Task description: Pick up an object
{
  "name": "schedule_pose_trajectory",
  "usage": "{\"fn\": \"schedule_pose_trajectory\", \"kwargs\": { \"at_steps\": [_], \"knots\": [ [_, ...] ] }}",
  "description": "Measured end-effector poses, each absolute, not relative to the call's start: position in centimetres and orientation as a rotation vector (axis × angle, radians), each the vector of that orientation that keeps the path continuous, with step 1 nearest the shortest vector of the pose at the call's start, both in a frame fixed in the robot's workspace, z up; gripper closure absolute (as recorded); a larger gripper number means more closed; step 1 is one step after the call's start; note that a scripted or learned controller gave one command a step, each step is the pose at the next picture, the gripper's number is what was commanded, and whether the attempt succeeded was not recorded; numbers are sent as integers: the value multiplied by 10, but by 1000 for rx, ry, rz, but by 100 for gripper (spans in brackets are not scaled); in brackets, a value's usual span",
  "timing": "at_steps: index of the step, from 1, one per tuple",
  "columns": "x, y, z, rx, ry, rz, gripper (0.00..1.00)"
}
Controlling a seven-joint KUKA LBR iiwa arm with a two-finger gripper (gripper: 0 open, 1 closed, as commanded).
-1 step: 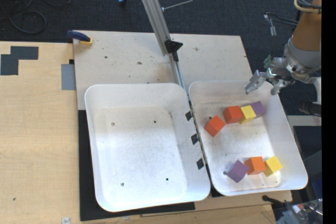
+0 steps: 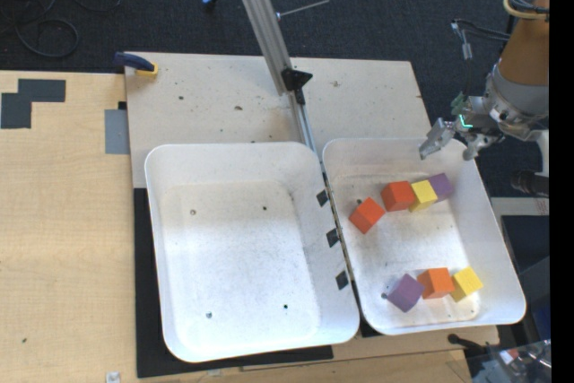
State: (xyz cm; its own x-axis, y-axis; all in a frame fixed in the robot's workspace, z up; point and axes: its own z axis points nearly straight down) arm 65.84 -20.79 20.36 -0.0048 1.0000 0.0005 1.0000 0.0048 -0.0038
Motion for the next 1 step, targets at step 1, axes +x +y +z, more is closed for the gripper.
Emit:
{"fn": "schedule_pose_trajectory", "kwargs": {
  "at_steps": [1],
  "knots": [
    [661,-203,159,-2209,-2225,6,0]
  ]
}}
